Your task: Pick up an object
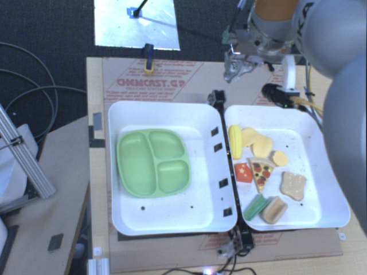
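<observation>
Several small toy foods lie in the right bin (321, 148), below and a little to the right of our gripper (238, 70), which hangs above the bench's far edge, well apart from them and carrying nothing. From this view we cannot tell how wide the gripper is set. Nearest beneath it is a yellow corn cob (235, 141), beside the divider between the bins; further below are pale cheese pieces (261, 145), a red block (243, 172), a pizza slice (262, 173), a toast slice (293, 185), a green pod (256, 207) and a bread roll (273, 209). They look like hollow plastic, so we judge them light, stiff, smooth and liable to slip or skate if nudged. The corn cob seems the best target: rounded, narrow, best pinched across its short middle. The flat slices offer thin edges only. Below and left of the gripper, the left bin (137, 116) holds a green divided tray (153, 162).
</observation>
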{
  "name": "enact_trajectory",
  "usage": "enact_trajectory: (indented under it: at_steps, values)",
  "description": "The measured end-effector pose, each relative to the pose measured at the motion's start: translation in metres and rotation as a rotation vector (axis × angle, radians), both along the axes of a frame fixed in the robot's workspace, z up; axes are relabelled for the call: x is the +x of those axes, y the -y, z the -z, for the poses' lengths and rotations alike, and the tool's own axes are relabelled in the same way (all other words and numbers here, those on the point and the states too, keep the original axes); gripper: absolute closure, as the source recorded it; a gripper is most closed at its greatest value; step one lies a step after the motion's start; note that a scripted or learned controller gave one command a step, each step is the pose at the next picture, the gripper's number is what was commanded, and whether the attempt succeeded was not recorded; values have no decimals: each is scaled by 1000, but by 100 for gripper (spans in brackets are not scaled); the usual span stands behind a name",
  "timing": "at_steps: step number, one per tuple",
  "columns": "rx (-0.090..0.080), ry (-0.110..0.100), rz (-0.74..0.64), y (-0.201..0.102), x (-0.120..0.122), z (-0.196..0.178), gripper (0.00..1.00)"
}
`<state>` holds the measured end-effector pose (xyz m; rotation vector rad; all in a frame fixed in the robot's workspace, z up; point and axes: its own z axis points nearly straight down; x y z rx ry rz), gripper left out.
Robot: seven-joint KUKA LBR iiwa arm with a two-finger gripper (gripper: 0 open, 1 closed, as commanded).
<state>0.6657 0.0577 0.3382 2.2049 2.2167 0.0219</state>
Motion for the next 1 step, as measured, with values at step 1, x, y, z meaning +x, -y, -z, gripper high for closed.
enact_trajectory:
  at_steps: [1]
  values:
    - [2,-25,-4,-66,2,120,100]
